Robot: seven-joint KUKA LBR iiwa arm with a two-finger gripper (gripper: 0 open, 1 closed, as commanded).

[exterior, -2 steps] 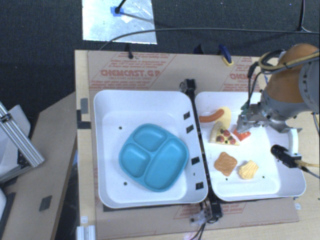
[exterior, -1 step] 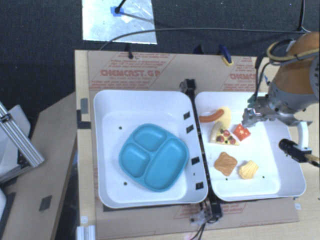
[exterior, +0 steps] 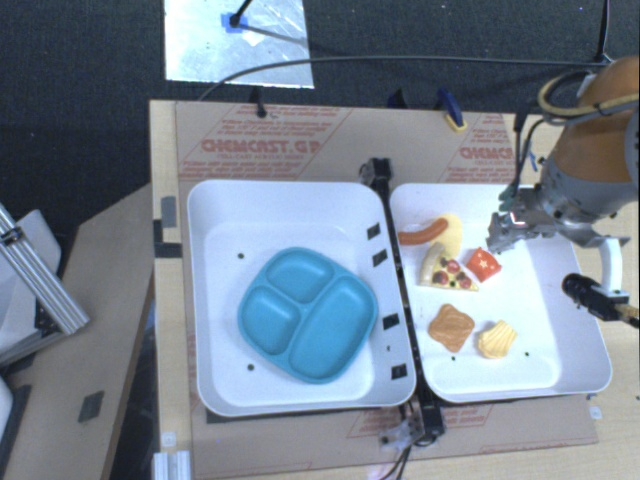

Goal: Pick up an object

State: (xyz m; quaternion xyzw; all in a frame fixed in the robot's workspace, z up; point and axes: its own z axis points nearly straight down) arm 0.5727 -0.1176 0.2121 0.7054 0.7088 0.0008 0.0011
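Hanging low over the right bin [exterior: 590, 368], the gripper [exterior: 503, 230] sits at the end of the grey arm [exterior: 590, 183], just above and beside a small red block [exterior: 485, 264]; whether it is spread or closed I cannot tell, and nothing can be seen held in it. Working from the left: the left bin [exterior: 215, 268] carries a blue divided plate [exterior: 307, 313], lying flat with its long axis running from upper left to lower right. Across the black divider, the right bin holds the toy food: a red sausage [exterior: 424, 233] lying nearly level, tipped slightly up to the right, across a pale yellow piece [exterior: 452, 236]; below it a pizza slice [exterior: 447, 271] with its long side running down to the right; then a brown cookie-like piece [exterior: 451, 327] and a ridged yellow piece [exterior: 496, 339] nearer the front. The red block seems the likeliest target, being closest to the tool, and it touches or nearly touches the pizza slice. It is roughly square, so it shows no clear long axis, though its edges sit turned a little against the bin walls. A clean pick probably means centring directly over the block, squaring to its turned faces, and descending straight so the pizza slice is not caught.
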